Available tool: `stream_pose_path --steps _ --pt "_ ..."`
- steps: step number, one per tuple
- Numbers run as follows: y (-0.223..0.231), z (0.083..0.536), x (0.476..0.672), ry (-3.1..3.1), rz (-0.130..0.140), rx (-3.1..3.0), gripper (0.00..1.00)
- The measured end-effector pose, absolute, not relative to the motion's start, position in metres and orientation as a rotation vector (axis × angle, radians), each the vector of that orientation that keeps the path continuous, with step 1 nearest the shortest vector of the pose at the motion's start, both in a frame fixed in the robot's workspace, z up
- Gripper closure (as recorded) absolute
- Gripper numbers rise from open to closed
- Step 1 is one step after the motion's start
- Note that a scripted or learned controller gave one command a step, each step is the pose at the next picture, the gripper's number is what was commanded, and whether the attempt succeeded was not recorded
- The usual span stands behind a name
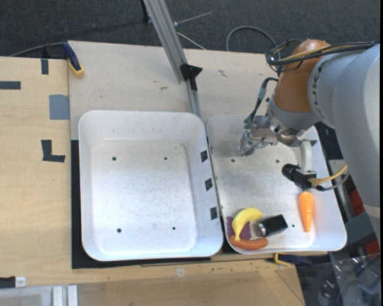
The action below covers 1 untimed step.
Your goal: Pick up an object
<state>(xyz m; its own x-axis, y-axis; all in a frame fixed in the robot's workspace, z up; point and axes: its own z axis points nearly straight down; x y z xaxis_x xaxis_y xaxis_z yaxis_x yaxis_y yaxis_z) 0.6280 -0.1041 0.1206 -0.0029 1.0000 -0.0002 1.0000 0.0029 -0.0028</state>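
Arm over right bin, claw low near its back-left corner, nothing visibly gripped.

Left to right: pale wooden bench (25, 171); left shallow white plastic bin (140, 183); right shallow white plastic bin (262, 171) touching it. In the right bin's front edge: yellow curved banana-like toy (244, 219) lying on a red sausage-shaped piece (250, 242), small black rectangular block (273, 225) just beside them, orange carrot-shaped toy (306, 210) near the right wall. Claw (247, 146) hangs over bare bin floor, well apart from all of those. Finger gap: cannot tell, too blurred. Grey arm with orange band (300, 75) enters from the right.
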Motion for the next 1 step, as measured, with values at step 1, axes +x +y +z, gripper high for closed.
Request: stream_pose_path --steps 1 --pt "-0.0995 0.1652 0.6237 -2.225 -0.003 -2.220 1.00"
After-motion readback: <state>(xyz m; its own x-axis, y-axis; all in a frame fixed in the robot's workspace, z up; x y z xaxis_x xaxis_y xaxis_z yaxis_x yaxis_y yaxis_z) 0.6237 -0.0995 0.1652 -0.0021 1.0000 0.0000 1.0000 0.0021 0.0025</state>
